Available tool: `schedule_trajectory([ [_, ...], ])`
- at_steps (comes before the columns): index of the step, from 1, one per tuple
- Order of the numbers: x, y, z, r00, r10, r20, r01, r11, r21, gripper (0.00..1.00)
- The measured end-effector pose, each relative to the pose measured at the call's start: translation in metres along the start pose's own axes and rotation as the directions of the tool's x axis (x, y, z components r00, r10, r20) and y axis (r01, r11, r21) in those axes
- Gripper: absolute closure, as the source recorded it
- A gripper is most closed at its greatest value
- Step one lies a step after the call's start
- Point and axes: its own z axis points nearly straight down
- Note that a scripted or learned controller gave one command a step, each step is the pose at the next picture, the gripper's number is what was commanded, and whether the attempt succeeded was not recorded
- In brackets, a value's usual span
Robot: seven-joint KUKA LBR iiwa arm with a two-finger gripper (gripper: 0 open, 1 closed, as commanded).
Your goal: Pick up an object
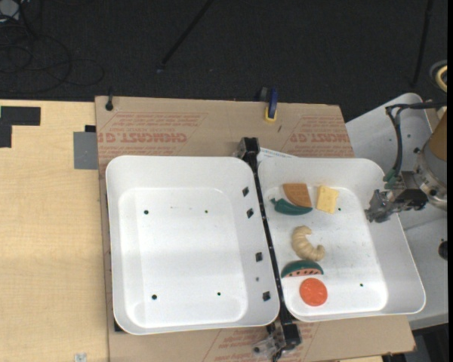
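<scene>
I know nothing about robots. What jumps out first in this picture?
Two white bins sit side by side on the bench. The right bin holds small toy-like foods: a red round piece near its front, a croissant mid-bin, a yellow block further back. The gripper hovers at that bin's right edge.

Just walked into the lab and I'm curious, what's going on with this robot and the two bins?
A robot arm reaches in from the right, with its gripper at the right edge of the right bin. It isn't holding anything that I can see. That bin holds several small toy foods: a brown piece, a yellow block, a croissant, a red tomato and two dark green pieces. The left bin sits beside it. No pick has happened yet.
</scene>
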Motion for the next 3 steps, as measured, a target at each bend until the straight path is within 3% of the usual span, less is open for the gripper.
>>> schedule_trajectory([
  [1, 0.018, -0.041, -0.107, 1.0, -0.001, 0.002, 0.001, 1.0, -0.009, 1.0],
  [2, -0.035, -0.052, -0.146, 1.0, 0.003, 0.004, -0.003, 1.0, -0.005, 1.0],
  [3, 0.0, -0.051, -0.18, 1.0, -0.004, 0.001, 0.004, 1.0, -0.005, 1.0],
])
